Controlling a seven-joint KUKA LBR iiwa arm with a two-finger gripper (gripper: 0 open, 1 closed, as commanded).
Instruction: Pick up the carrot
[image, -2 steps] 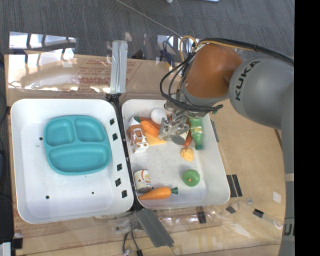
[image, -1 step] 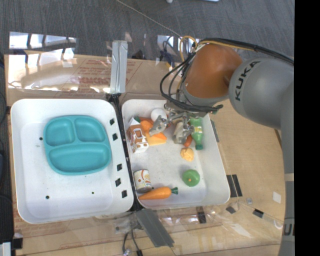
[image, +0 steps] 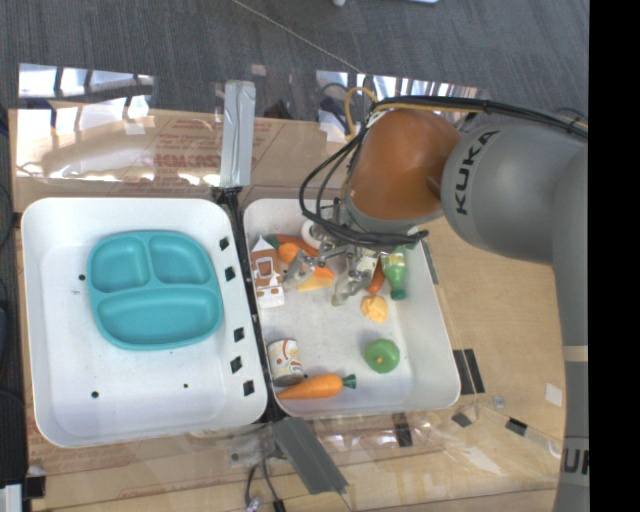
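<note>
The carrot, orange with a green stem end, lies flat along the near wall of the right bin. My gripper hangs under the orange wrist band over the far half of that bin, well away from the carrot. It is low among a pile of small toy foods, and the wrist hides part of the pile. A small orange piece sits right beside the gripper.
Around the gripper are an orange food, a yellow wedge, a green bottle and a yellow lump. A green round fruit, a small can and a carton lie nearer. The left bin holds a teal divided plate.
</note>
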